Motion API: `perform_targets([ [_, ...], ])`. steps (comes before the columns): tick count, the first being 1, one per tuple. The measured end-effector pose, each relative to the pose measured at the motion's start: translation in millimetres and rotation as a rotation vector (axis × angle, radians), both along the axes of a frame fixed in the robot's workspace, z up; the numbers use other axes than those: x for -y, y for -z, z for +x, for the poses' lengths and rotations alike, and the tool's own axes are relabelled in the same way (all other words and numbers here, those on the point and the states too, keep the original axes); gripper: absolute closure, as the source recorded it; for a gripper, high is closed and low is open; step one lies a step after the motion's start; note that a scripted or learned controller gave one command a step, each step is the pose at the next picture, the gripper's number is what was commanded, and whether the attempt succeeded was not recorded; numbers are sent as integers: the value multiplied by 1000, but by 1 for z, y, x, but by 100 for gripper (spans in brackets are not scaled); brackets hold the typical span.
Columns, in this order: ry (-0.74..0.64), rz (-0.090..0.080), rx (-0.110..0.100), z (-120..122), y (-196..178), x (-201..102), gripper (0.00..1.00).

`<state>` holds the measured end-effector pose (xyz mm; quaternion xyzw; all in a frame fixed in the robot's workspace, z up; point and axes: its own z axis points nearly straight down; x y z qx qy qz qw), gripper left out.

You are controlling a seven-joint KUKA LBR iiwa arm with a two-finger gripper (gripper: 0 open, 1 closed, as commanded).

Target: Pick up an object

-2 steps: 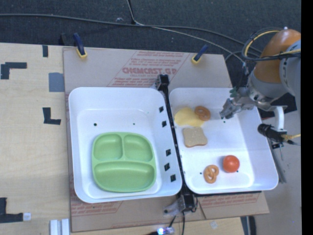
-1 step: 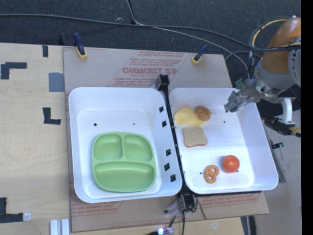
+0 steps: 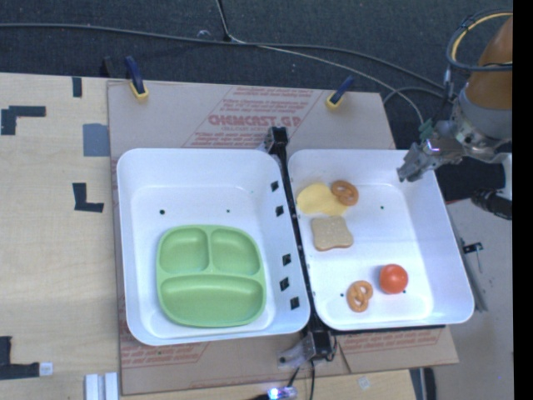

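- Starting at the bench's near edge, the right bin (image 3: 450, 307) holds a red tomato (image 3: 394, 278) in its near right part, with a small pretzel (image 3: 360, 295) just beside it on the left; the two look apart, though only barely.
- Further in, a slice of bread (image 3: 332, 234) lies flat near the bin's middle, on the side toward the divider between the bins.
- Beyond the bread, a yellow piece (image 3: 316, 198) sits next to it, perhaps touching, and a second pretzel (image 3: 344, 192) rests against the yellow piece's right edge.
- The left bin (image 3: 133, 223) carries only a green divided plate (image 3: 211, 275), well apart from the arm, so it looks like the less likely target.
- Farthest back, the gripper (image 3: 412, 167) hangs at the far right corner of the right bin, over its rim, with nothing between its fingers; the view is too small and dark to tell whether they are spread or closed.
- The relation that matters: every food item lies toward the near left from the gripper. The far pretzel and yellow piece are nearest, roughly straight to the left; the tomato lies almost straight toward the camera, down the bin's right side.
- My judgement: the tomato stands free enough for a clean grasp, while the far pretzel's contact with the yellow piece could spoil one.
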<state>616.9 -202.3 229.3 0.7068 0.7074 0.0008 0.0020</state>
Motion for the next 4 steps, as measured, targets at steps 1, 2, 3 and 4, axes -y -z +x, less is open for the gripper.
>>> perform_targets([
  [1,-1,0,0,1,-46,0,100],
  [2,-5,2,-4,0,-49,-50,100],
  [3,-4,2,-5,13,-41,-99,100],
  [4,-5,2,-6,13,-23,-157,100],
])
